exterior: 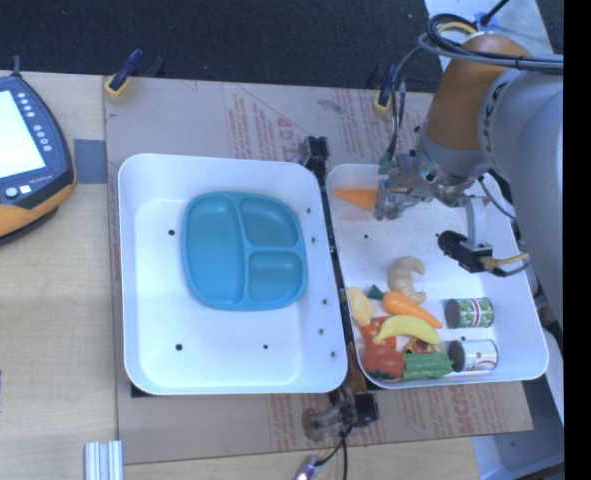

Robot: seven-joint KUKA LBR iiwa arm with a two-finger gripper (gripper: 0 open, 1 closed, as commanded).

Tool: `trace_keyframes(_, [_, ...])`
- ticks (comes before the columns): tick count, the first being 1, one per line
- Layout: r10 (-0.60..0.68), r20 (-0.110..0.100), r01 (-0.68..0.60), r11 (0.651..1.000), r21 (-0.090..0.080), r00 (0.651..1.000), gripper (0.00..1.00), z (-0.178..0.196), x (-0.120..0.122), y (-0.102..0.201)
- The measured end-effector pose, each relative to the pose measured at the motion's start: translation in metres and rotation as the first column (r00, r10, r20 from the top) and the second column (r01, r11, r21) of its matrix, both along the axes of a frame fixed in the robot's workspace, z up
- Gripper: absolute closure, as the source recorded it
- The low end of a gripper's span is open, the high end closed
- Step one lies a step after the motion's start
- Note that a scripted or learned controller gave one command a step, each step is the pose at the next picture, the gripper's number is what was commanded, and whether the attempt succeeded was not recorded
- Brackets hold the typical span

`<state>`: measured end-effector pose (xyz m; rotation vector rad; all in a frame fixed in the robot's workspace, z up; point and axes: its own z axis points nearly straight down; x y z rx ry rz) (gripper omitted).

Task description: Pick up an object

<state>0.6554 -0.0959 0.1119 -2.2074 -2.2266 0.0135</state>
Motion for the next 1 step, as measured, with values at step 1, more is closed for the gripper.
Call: trace_keyframes(1, [0.001,0.001,-0.001,1.000,0.000,1.000,1.00,0.0103,0.0003,-0.0007])
